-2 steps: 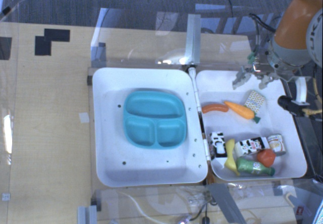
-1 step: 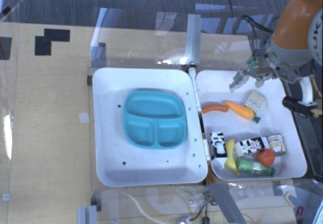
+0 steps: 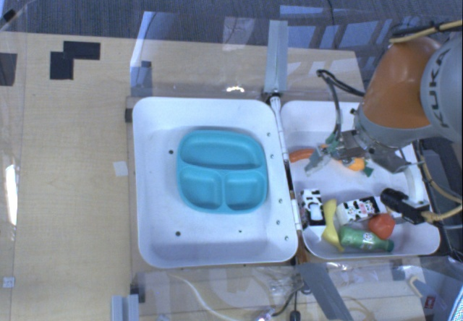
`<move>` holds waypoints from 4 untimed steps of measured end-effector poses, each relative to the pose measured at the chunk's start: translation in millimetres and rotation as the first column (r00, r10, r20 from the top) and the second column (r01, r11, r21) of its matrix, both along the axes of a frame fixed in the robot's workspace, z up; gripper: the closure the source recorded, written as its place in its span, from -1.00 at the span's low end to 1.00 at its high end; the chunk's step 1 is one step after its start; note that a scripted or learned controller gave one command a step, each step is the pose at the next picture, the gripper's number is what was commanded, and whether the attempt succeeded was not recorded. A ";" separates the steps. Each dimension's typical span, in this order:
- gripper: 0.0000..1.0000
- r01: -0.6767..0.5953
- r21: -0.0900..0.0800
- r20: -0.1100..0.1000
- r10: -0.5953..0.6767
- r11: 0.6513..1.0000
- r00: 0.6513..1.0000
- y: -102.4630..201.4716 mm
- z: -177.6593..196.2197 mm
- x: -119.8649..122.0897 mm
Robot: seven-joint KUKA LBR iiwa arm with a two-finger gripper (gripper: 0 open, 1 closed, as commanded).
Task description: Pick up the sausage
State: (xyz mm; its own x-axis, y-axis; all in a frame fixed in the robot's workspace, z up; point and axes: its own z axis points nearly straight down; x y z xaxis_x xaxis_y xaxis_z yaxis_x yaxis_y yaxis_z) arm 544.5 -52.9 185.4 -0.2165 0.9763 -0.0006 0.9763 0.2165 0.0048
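The sausage [image 3: 300, 155], a short reddish-orange piece, lies in the right bin [image 3: 427, 244] near its left wall, toward the back. My gripper [image 3: 343, 165] hangs low over that bin's back half, just right of the sausage. It is open, with its left fingertip [image 3: 315, 163] close beside the sausage's right end. A small orange thing [image 3: 354, 163] lies between the spread fingers. The gripper holds nothing.
The front of the right bin holds a black-and-white carton [image 3: 311, 204], a yellow banana [image 3: 330, 223], a white carton [image 3: 359, 209], a red tomato [image 3: 381, 225] and a green bottle [image 3: 365, 240]. In the left bin [image 3: 155, 168] sits a blue divided plate [image 3: 221, 170].
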 end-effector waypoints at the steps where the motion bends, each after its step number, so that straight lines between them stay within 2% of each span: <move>1: 1.00 0.000 0.000 0.007 0.000 1.000 1.000 0.3 11.8 2.1; 2: 1.00 -0.151 -0.001 0.000 0.151 0.989 0.989 46.3 14.4 61.0; 3: 1.00 -0.130 -0.002 0.000 0.130 0.992 0.992 16.8 -0.7 69.8; 4: 1.00 -0.303 -0.001 0.004 0.303 0.953 0.953 109.6 17.1 106.9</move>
State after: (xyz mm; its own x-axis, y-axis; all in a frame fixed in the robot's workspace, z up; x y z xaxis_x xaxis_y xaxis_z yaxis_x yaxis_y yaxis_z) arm 651.4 56.7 202.6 -0.5017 0.8650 -0.0029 0.8650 0.5017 0.0083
